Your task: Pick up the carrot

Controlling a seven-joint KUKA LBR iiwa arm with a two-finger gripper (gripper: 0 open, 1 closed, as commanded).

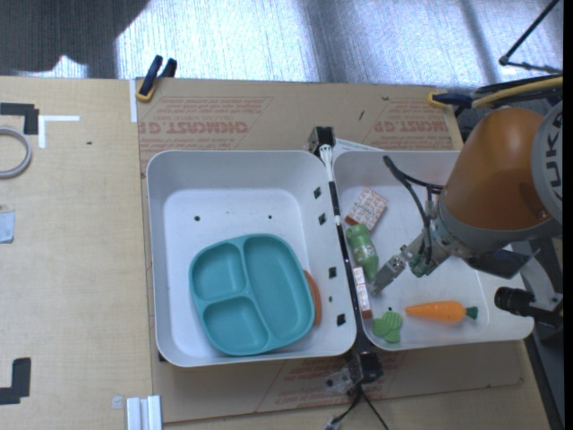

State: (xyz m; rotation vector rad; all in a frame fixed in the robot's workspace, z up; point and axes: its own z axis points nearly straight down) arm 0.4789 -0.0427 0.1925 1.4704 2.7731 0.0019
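Carrot (437,312) lies loose in right bin (501,325), just below claw (387,274); claw grip state unclear. Green bottle (362,246), snack packet (367,208) alongside. Left bin (170,240): teal divided plate (252,292).

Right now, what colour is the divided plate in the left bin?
Teal, seen in the camera view.

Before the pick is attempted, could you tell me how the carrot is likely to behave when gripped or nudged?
The carrot looks like a smooth, rounded toy, so it may roll if nudged. Its taper could let it slip. It probably weighs little.
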